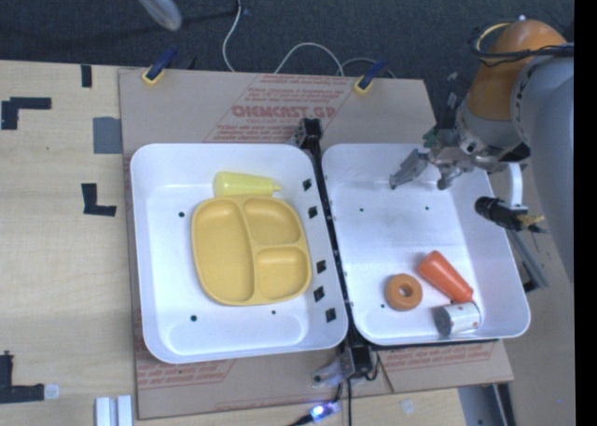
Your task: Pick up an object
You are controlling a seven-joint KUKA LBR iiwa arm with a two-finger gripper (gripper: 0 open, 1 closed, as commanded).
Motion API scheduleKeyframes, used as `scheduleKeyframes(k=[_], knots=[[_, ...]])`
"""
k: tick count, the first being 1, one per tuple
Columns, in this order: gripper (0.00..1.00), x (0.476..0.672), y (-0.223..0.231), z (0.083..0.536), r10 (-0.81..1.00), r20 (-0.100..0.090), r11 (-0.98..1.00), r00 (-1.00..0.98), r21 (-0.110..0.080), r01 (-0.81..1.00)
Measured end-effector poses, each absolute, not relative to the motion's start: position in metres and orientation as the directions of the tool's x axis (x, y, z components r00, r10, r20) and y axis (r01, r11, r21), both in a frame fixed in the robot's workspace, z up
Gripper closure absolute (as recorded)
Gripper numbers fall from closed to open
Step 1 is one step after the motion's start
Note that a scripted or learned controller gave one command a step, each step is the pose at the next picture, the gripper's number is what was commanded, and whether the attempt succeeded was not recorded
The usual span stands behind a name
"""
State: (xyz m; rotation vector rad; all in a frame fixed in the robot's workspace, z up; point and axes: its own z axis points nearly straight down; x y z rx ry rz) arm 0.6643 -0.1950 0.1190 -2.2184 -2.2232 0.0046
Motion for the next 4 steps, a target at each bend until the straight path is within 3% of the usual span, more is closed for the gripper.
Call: scheduleKeyframes(k=[1,4], knots=[[1.00,0.665,-0.194,0.130,1.000,-0.002,0.004,-0.004,-0.001,1.000],[1.00,0.665,-0.177,0.294,1.000,-0.001,0.002,-0.002,0.002,1.000]])
